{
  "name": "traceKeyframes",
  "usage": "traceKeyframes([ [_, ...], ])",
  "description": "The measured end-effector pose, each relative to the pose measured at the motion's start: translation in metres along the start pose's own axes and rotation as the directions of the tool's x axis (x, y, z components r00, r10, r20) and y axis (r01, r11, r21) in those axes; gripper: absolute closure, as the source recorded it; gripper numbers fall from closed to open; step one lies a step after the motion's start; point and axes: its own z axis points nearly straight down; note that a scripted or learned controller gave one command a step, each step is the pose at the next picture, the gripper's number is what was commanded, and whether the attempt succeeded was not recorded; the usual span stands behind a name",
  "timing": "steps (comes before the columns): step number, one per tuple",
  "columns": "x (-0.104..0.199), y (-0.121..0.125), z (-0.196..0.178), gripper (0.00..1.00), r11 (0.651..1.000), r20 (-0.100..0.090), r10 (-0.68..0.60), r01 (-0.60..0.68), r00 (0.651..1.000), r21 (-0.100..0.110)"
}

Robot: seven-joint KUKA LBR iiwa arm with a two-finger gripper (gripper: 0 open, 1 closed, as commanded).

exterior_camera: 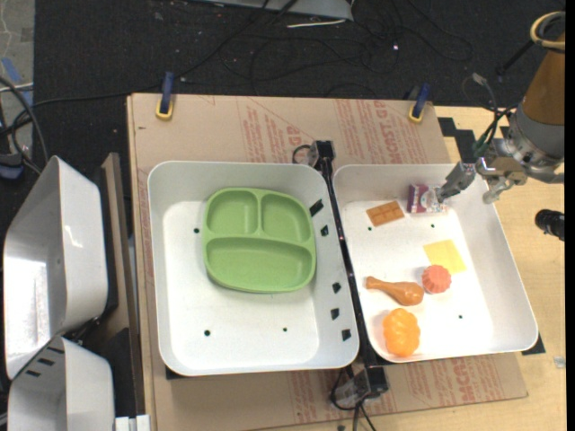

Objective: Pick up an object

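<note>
The right bin (pixel 503 268) holds several small items: a purple and white carton (pixel 419 198), a tan cracker (pixel 385 213), a yellow square (pixel 445 256), a pink-red ball (pixel 437 279), a brown drumstick (pixel 395 288) and an orange fruit (pixel 402 330). My gripper (pixel 467 194) hangs over the bin's far right corner, tilted down to the left. Its fingers stand apart with nothing between them. The left fingertip (pixel 443 197) is right beside the carton.
The left bin (pixel 180 330) holds a green divided plate (pixel 260 241). A black divider with clips (pixel 337 259) runs between the bins. White tubs (pixel 49 250) stand at the far left. Two yellow clamps (pixel 164 106) grip the board's far edge.
</note>
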Motion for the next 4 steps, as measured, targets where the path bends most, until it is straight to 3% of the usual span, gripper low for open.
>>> traceKeyframes([
  [1, 0.001, 0.003, -0.009, 0.00, 1.000, 0.003, -0.004, 0.004, 1.000, -0.014],
  [3, -0.006, 0.000, 0.110, 0.00, 1.000, 0.002, -0.002, 0.002, 1.000, -0.009],
  [4, -0.005, 0.000, 0.121, 0.00, 1.000, 0.004, -0.003, 0.003, 1.000, -0.013],
])
